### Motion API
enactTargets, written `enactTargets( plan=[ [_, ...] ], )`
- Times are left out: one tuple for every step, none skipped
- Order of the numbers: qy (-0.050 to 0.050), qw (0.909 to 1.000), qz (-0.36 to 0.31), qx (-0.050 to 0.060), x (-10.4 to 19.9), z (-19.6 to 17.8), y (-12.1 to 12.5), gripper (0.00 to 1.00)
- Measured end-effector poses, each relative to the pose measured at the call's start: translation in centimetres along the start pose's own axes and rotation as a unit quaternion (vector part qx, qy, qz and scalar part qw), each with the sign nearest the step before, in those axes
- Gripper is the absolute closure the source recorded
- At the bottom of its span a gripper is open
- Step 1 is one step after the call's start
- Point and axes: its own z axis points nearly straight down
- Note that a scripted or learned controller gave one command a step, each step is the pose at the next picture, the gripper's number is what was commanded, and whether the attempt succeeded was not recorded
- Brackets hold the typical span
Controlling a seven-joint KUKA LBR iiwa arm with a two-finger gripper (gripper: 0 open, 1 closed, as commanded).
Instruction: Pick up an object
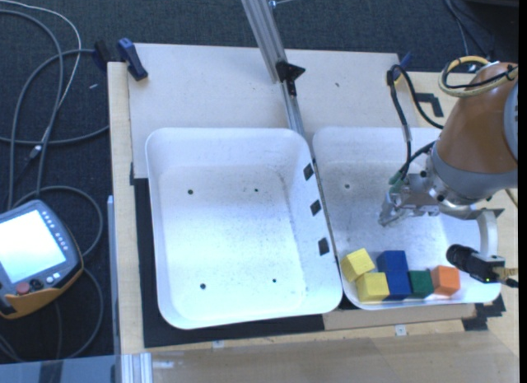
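Camera view: arm's bulk hides most of the end effector [401,206] above the right bin [354,159].

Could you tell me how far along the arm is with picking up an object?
Nothing looks picked yet: the yellow blocks, blue block, green block and orange block all sit in the right bin. The gripper is above that bin. Grasping and lifting remain.

Both bins [230,147] were white, speckled with dark dots. The blocks were two yellow [357,263], one blue [394,270], one green [421,282], one orange [445,278]. The tabletop [206,85] was beige.
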Motion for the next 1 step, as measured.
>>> enactTargets(
  plan=[
    [-0.001,1.0000,-0.005,-0.008,-3.21,8.92,-2.27,1.00]
  ],
)
